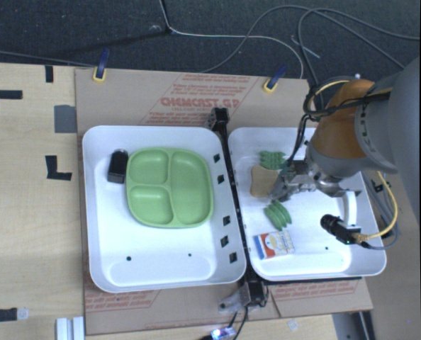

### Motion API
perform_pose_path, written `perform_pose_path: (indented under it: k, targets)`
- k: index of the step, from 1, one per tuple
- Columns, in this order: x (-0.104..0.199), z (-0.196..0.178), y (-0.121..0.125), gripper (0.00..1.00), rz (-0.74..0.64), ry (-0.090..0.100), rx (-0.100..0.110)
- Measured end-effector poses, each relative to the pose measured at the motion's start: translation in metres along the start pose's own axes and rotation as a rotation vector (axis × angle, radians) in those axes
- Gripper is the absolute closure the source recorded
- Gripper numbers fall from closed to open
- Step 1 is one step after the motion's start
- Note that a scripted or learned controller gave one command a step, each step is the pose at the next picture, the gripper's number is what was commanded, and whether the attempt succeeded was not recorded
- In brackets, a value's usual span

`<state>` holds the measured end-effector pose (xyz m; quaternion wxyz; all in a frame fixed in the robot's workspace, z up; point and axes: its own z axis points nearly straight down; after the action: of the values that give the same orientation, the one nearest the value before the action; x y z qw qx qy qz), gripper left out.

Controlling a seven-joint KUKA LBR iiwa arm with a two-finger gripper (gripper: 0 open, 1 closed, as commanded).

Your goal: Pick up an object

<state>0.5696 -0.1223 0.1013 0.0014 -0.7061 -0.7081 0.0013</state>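
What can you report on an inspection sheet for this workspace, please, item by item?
Surface: two white bins, left bin and right bin, on a cardboard sheet.
Job's things: right bin holds tan piece, green item, second green item, small printed box.
Clutter: green divided plate and black block in left bin.
Pincer: pincer low beside the tan piece; grip unclear.
Cables: cables on the dark floor behind.
Surroundings: two clamps on the cardboard.

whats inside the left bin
The left bin holds a green divided plate and a small black object touching the plate's left edge. Whatever lies under the plate is covered.
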Motion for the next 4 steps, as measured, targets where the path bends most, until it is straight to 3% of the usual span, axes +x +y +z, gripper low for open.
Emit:
perform_pose_path:
  k: [2, 3, 4]
  targets:
    - [-0.007, -0.110, -0.001, 1.00, 0.002, -0.001, -0.007]
    - [-0.007, -0.128, -0.001, 1.00, 0.002, 0.000, -0.004]
    - [0.040, -0.134, 0.008, 1.00, -0.003, 0.001, -0.004]
